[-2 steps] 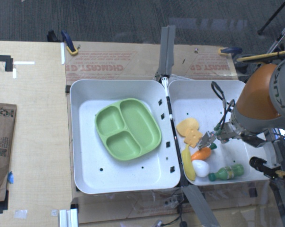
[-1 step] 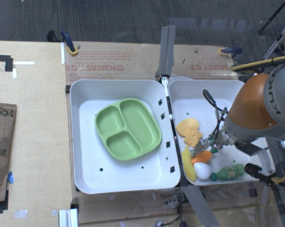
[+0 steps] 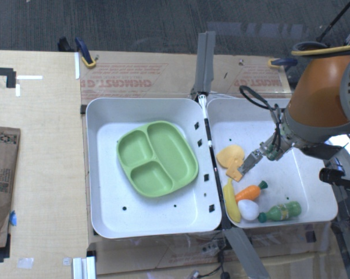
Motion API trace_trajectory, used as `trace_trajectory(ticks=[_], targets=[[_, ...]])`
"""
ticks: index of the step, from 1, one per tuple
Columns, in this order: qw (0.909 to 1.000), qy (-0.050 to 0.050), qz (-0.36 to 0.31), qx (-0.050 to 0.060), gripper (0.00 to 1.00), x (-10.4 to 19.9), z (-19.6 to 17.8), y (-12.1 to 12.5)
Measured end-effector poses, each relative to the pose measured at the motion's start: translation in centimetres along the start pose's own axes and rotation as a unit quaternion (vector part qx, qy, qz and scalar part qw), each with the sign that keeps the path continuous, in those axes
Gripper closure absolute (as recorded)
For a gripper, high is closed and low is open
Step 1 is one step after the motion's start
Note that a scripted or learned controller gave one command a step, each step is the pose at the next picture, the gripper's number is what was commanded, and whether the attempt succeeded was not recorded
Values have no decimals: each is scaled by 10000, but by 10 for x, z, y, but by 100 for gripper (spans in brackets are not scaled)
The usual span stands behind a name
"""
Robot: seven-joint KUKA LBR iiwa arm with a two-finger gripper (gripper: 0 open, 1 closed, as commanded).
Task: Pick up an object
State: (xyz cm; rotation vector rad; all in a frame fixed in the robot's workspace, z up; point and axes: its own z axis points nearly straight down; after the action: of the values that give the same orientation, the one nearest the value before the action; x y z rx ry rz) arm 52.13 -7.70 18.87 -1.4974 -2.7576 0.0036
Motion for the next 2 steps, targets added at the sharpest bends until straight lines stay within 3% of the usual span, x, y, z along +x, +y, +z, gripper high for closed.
trace_trajectory(ticks=[1,2], targets=[[9984,8,-562,-4,0,-26,100,-39],[9993,6,-368,-5,0,-55,100,-55]])
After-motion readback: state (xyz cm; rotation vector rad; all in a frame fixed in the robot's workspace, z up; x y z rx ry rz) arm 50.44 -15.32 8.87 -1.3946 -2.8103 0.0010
